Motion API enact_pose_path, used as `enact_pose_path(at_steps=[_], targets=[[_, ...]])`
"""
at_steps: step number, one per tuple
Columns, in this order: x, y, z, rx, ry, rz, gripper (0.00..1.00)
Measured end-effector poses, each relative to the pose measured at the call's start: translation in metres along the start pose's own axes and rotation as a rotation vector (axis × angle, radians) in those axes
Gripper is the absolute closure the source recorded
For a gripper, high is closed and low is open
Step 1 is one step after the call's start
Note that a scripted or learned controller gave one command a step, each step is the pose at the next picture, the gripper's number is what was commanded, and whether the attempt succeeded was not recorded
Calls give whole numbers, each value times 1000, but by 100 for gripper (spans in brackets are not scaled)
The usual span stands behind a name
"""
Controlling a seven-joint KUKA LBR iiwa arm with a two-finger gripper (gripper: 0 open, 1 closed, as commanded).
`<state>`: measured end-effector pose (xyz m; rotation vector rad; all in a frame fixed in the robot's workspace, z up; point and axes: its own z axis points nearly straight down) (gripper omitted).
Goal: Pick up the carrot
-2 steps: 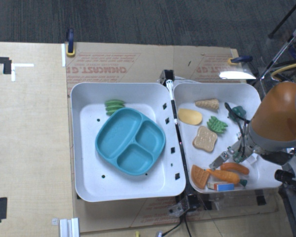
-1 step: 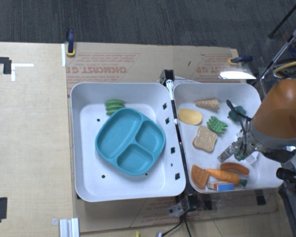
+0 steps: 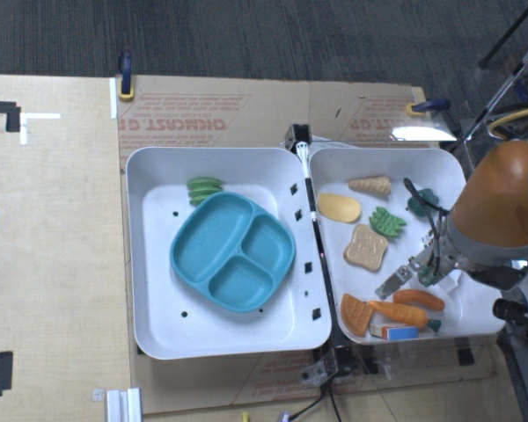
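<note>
You see the carrot [image 3: 403,312] lying loose at the right bin's [image 3: 396,160] front edge, so the pickup is not done. The gripper [image 3: 411,273] hovers just above it; its jaw state you cannot tell.

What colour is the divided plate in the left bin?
Light blue; the three-compartment plastic plate shows clearly in the camera view.

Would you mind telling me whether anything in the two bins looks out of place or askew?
Nothing looks spilled or damaged. The blue divided plate sits turned at an angle in the left bin, with green pea pods at its far edge. The carrot lies flat in the right bin, crowded among other toy foods.
</note>
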<state>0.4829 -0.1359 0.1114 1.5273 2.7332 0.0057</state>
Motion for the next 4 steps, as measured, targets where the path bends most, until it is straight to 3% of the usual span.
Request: enact_pose_path(at_steps=[1,2,4], targets=[[25,12,19,4,6,-457,0],[23,14,10,-1,2,-447,100],[18,18,-9,-9,-8,-431,100]])
